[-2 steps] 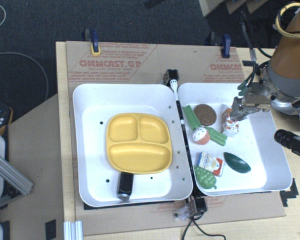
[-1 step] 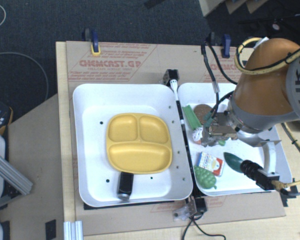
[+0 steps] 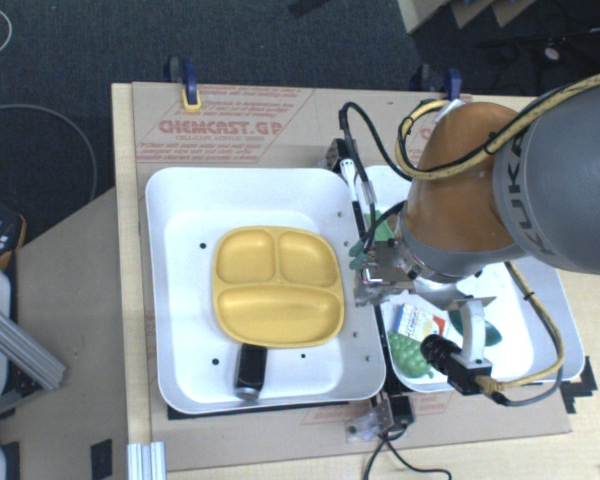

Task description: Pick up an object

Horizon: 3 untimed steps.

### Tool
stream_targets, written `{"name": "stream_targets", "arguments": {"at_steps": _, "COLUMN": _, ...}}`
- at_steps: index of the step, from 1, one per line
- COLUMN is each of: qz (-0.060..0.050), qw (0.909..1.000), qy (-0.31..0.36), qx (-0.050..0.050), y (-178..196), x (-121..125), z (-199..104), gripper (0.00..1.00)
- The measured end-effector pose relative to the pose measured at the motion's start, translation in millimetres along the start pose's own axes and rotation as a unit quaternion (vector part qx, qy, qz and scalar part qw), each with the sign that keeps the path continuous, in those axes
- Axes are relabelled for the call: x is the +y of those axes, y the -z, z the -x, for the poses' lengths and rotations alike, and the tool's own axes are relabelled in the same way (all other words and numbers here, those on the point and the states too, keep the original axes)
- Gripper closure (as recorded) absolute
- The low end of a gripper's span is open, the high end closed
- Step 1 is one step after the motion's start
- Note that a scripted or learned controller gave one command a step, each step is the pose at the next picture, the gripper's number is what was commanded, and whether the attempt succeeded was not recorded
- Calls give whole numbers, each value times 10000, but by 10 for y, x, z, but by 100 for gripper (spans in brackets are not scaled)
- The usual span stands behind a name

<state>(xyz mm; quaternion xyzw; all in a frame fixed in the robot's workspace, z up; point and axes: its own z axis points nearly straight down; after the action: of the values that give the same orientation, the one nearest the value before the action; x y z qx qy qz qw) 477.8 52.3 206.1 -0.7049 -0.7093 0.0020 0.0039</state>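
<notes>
A: What is shown at the left of the figure?

B: The left bin (image 3: 170, 268) is seen on the table (image 3: 130, 168). A yellow divided plate (image 3: 277, 286) is laid flat near the bin's middle, and a small dark block (image 3: 249, 370) is set just below the plate, at its lower edge. No single target is named by the task, so either may be taken as the thing to be picked up.

A: And further right?

B: The arm (image 3: 540, 188) is seen above the right bin (image 3: 540, 353), with its orange band (image 3: 460, 183) over the wall shared by the two bins. The gripper (image 3: 380, 276) is judged to lie just under the wrist, near that wall and close to the plate's right rim. Whether the fingers are spread or pressed together cannot be told, since they are covered by the wrist. Nothing is seen held. In the right bin a green bumpy thing (image 3: 408, 353) and a small printed packet (image 3: 413, 321) are partly visible beneath the arm, beside a black fitting with cables (image 3: 450, 360).

A: What could go wrong from here?

B: If a descent were made at this spot, the shared wall could be struck instead of an object. The plate is wide and shallow, so a grip on its rim could slip or tip it. The loose cables could also be caught on the bin's edge.
</notes>
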Motion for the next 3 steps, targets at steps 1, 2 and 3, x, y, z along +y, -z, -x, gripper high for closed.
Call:
{"name": "stream_targets", "arguments": {"at_steps": 1, "qz": 128, "qw": 9999, "qy": -6, "qx": 7, "y": 1420, "x": 24, "z": -158, "gripper": 100}}
{"name": "stream_targets", "arguments": {"at_steps": 2, "qz": 115, "qw": 9999, "qy": -27, "qx": -2, "y": 2429, "x": 6, "z": -58, "gripper": 100}}
{"name": "stream_targets", "arguments": {"at_steps": 3, "qz": 103, "qw": 9999, "qy": 10, "qx": 11, "y": 3329, "x": -7, "z": -700, "gripper": 100}}
